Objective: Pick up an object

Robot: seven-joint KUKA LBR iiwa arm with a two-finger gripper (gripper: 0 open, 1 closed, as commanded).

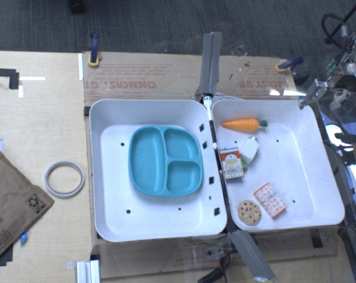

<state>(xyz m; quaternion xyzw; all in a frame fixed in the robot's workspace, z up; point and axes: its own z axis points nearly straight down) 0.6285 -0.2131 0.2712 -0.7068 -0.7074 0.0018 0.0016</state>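
Carrot (244,124), cookie (249,212) and two cartons lay in our right bin (307,175); a blue tray (165,160) occupied the left. We could not tell the jaws' state.

Both bins look like smooth white plastic with a soft sheen, the left bin (107,170) and the right bin (302,164) alike. The divided tray (165,160) at the frame's centre is turquoise plastic, smooth and slightly glossy. The carrot (244,124) looks like matt orange plastic with a green tip. The two small cartons (231,163) (270,200) appear to be printed card. The cookie (249,212) has a rough, speckled face. At lower left, the box (10,202) is matt brown cardboard; beside it the tape roll (64,178) looks pale and smooth. The bench (36,122) is light, matt wood.
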